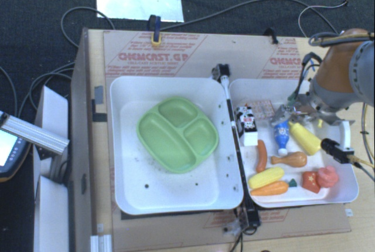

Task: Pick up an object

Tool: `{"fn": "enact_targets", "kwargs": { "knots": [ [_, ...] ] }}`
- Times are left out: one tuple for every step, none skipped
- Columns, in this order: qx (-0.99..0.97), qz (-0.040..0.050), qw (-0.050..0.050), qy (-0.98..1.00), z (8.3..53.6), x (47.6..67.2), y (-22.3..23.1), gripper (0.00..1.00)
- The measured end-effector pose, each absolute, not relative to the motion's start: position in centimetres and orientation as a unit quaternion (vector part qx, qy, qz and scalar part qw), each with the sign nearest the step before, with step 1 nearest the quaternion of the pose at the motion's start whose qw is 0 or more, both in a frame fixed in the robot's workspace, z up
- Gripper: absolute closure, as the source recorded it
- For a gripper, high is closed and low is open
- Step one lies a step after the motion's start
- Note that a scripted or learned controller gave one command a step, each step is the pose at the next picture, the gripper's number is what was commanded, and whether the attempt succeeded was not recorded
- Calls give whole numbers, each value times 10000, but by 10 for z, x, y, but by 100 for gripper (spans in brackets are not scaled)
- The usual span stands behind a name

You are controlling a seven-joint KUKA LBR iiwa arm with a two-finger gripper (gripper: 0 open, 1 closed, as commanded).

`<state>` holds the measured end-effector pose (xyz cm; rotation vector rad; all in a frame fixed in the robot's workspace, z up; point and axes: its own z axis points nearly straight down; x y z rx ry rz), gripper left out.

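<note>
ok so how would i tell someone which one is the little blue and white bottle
Look in the right-hand white bin, the one crowded with toy food. Near its middle, just under the gripper, the small bottle lies between a red sausage and a yellow bottle. It is the only blue and white thing there.

A blue-and-white bottle (282, 135) lies in the right bin (351, 186), just left of a yellow banana-like piece (305, 138), touching it.

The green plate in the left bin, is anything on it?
Nothing lies in the three compartments of the green plate. It rests on the left bin floor; whatever is beneath it is hidden.
</note>
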<state>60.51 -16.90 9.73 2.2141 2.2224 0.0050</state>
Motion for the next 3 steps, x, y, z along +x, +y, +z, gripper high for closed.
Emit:
{"fn": "enact_targets", "kwargs": {
  "knots": [
    [7058,11,27,7084,144,670,-207,0],
    [7053,9,19,7089,85,670,-180,0],
    [7044,14,37,7098,97,671,-181,100]
  ]
}}
